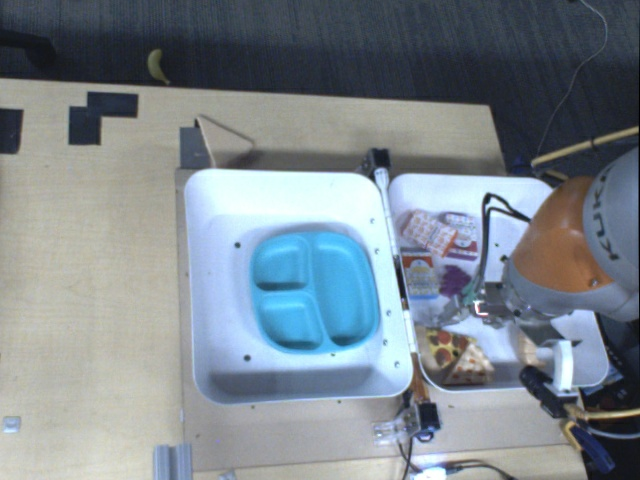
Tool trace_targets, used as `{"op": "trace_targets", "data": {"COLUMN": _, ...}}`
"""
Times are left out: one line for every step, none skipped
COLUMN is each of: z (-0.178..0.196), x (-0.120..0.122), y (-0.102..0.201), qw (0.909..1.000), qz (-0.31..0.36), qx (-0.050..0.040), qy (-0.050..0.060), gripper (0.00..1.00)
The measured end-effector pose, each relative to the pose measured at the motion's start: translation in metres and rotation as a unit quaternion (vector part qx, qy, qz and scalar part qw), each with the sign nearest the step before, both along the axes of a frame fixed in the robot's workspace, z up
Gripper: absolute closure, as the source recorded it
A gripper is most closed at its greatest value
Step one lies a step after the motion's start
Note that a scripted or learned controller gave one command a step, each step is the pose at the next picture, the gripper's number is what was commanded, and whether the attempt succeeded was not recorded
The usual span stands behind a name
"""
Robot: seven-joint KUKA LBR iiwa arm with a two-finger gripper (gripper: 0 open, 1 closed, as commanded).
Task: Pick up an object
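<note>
The right bin [500,186] holds several small items. A red-and-white packet [436,231] lies near its far left, with a small carton [420,273] just below it. A purple bunch like toy grapes [456,280] sits beside the carton. A toy pizza slice [455,356] lies in the near left corner. My gripper [466,308] hangs low over the bin's middle, just right of the purple bunch and above the pizza slice. The grey wrist and orange band [560,248] hide the bin's right half.
The left bin [215,268] holds a blue divided plate [315,288]. A black bar [392,238] runs along the ridge between the bins. Cables and clips [420,423] lie at the bench's near edge. A pale object [527,344] lies under the wrist.
</note>
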State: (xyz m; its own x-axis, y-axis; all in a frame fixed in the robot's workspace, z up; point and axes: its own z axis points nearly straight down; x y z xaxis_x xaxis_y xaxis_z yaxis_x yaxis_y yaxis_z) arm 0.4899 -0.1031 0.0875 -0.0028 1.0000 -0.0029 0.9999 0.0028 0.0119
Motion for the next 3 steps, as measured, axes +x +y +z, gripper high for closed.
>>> {"op": "trace_targets", "data": {"z": 0.012, "x": 0.002, "y": 0.000, "qw": 1.0000, "qz": 0.001, "qx": -0.0003, "qy": -0.003, "gripper": 1.00}}
{"op": "trace_targets", "data": {"z": 0.011, "x": 0.002, "y": 0.000, "qw": 1.0000, "qz": 0.001, "qx": -0.0003, "qy": -0.003, "gripper": 0.00}}
{"op": "trace_targets", "data": {"z": 0.022, "x": 0.004, "y": 0.001, "qw": 1.0000, "qz": 0.002, "qx": 0.0000, "qy": -0.004, "gripper": 1.00}}
